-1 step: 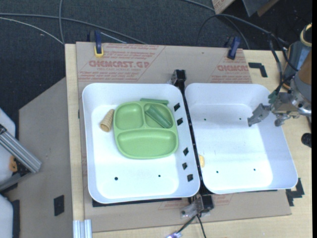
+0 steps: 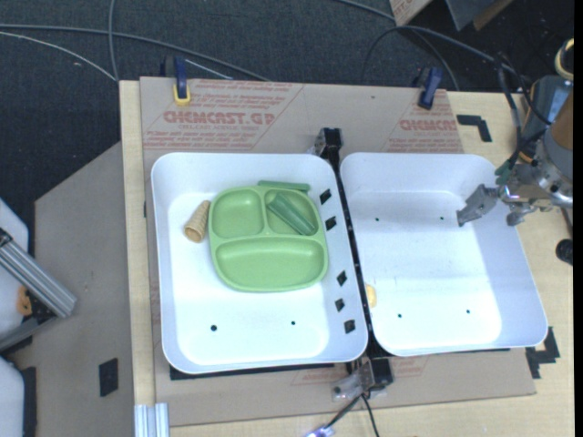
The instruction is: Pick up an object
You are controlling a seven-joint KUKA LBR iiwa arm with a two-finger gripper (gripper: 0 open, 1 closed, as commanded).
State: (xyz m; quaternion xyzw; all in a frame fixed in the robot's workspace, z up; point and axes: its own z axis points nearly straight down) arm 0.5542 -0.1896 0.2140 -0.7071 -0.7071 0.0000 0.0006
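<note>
Over the right edge of the right bin [image 2: 510, 330]: spread fingers [image 2: 474, 208], one grey tip reaching in above the white floor, the other back toward the rim, nothing pinched between. Behind them the gripper [image 2: 496, 209], then the grey arm [image 2: 556, 144] coming in from beyond the bench's right side.

Well apart from all that, in the left bin [image 2: 182, 335]: a green divided plate [image 2: 269, 262] near the middle, toward the far edge. Inside its far right compartment, a dark green piece [image 2: 293, 213], lying aslant. Just beyond the plate's far rim, a flat green strip [image 2: 284, 187]. Touching or just beside the plate's left rim, a tan cone [image 2: 196, 221], wide end toward the near edge.

At the right bin's left rim, near where both bins meet: a small yellow bit [image 2: 370, 295], too small to make out.

Along the bench's far edge, two blue clamps [image 2: 182, 86].
</note>
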